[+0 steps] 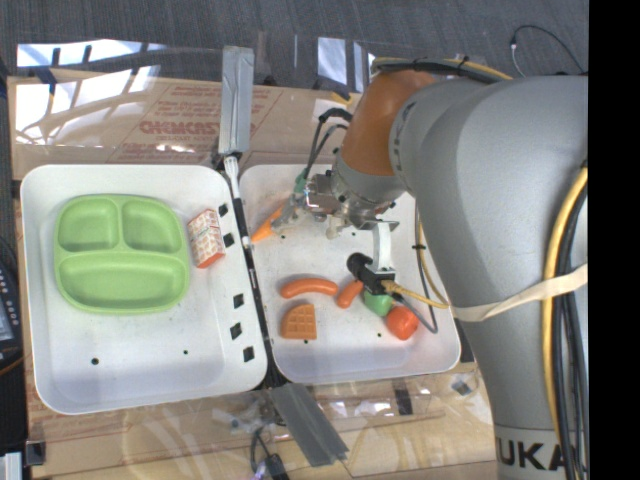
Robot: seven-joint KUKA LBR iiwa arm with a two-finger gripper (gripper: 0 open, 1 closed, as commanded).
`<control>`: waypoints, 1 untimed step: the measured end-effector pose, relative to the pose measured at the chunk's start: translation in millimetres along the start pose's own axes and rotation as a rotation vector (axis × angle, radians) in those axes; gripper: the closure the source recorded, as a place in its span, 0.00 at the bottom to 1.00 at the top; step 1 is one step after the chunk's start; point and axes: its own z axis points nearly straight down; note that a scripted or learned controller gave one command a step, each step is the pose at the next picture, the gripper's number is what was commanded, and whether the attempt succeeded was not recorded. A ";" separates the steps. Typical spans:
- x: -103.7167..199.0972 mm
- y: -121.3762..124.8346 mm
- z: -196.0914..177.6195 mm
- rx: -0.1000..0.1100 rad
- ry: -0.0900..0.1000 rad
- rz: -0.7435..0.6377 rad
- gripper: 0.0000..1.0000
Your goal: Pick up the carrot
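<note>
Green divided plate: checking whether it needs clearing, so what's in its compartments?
All three compartments of the green divided plate show bare green plastic; nothing covers them. A small printed carton lies beside it.

The bench (130, 123) is showing brown cardboard at its far side; two shallow white bins are sitting directly on it, the left bin (60, 368) and the right bin (330, 363) touching along their inner edges.

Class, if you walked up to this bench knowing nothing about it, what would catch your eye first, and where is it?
The big grey arm with its orange band fills the right side, bending down over the right bin. Next comes the bright green divided plate in the left bin. Small orange toy foods lie in the right bin, among them a carrot near its left wall.
</note>
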 end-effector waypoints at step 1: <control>-0.6 0.1 0.1 0.000 -0.001 0.001 0.00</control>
